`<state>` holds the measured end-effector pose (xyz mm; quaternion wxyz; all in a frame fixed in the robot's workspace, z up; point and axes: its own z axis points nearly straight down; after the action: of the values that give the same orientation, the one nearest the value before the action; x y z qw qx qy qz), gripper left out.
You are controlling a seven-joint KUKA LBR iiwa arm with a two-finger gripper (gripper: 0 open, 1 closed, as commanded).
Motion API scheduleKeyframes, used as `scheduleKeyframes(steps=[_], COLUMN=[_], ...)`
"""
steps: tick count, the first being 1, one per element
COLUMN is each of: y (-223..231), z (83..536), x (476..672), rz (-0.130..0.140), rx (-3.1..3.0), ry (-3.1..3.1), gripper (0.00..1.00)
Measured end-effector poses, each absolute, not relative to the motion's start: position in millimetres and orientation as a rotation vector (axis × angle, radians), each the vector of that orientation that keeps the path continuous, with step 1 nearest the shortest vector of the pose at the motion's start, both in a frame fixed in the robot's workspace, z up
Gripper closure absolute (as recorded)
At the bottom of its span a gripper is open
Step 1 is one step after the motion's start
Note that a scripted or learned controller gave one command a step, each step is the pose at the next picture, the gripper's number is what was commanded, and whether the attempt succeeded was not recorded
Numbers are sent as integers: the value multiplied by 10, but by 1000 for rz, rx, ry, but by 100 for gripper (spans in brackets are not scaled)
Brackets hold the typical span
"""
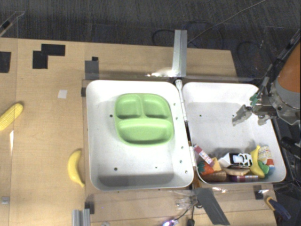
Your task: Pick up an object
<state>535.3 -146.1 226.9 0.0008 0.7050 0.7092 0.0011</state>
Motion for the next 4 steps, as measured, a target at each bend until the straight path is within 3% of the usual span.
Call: scheduleKeyframes(steps=[1,2,3,4], y=[-1746,-930,-943,-1163], z=[2357,1541,1462,1582], x=[5412,5862,5583,5186], rz=[7,2,4,4], rx=[2288,2190,2051,1838], ry=[2146,2251,2377,2543], gripper=[0,0,0,0])
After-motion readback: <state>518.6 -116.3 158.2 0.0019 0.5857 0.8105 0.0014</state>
